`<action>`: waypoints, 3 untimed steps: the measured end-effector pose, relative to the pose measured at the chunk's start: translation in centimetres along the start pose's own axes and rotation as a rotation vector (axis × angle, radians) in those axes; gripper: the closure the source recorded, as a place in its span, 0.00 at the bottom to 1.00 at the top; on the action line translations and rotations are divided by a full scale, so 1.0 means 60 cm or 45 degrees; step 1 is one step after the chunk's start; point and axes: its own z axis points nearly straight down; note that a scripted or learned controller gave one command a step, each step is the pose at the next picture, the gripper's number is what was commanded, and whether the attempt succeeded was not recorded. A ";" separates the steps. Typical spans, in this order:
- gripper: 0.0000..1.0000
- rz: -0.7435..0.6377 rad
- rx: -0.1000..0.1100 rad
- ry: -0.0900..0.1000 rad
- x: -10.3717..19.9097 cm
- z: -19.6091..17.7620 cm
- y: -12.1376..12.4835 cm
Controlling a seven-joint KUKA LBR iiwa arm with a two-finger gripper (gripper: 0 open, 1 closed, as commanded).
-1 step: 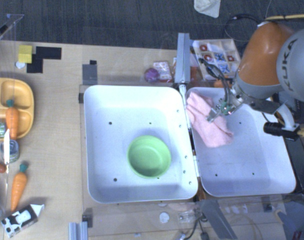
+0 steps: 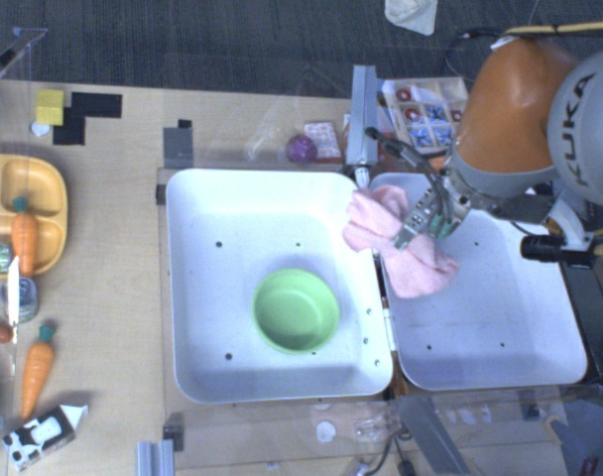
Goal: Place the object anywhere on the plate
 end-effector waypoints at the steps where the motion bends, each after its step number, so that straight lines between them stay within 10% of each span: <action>1: 1.00 -0.042 0.000 0.004 0.111 -0.026 0.129; 2: 1.00 -0.509 -0.004 -0.002 0.100 -0.077 0.045; 3: 1.00 -0.705 0.000 0.008 0.211 0.028 0.091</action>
